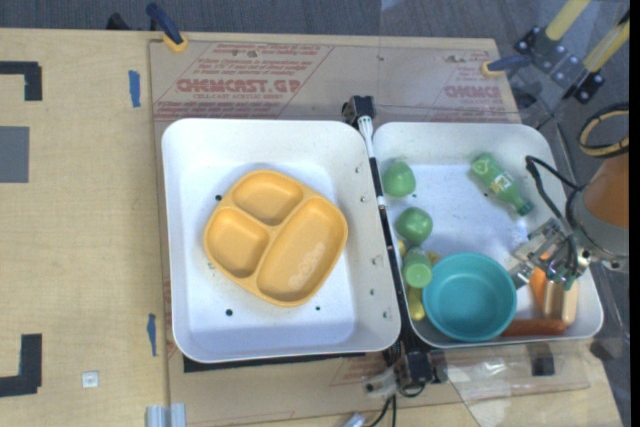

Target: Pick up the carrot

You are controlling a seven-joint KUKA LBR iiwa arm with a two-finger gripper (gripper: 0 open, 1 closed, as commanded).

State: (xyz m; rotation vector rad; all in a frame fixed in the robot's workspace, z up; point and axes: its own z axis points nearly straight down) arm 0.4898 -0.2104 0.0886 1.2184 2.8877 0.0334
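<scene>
Nearest, along the front wall of the right bin (590, 320), the carrot (538, 325) lies flat, pressed between that wall and the teal bowl (470, 295). Just above it the gripper (552, 265) is down in the bin's front right corner, over an upright orange piece (541, 293) that may be a second carrot or this one's thick end — too small to say. Whether the fingers are spread or closed, or have hold of anything, I cannot tell.

It looks like the reaching step, the grasp not yet made. Next the fingers would need to straddle the carrot in that narrow gap, without shoving the bowl.

Further back, green fruit (413, 225) sits along the bin's left wall, a green bottle (500, 183) near the far right corner. The left bin (190, 295) holds a yellow divided plate (276, 235).
</scene>
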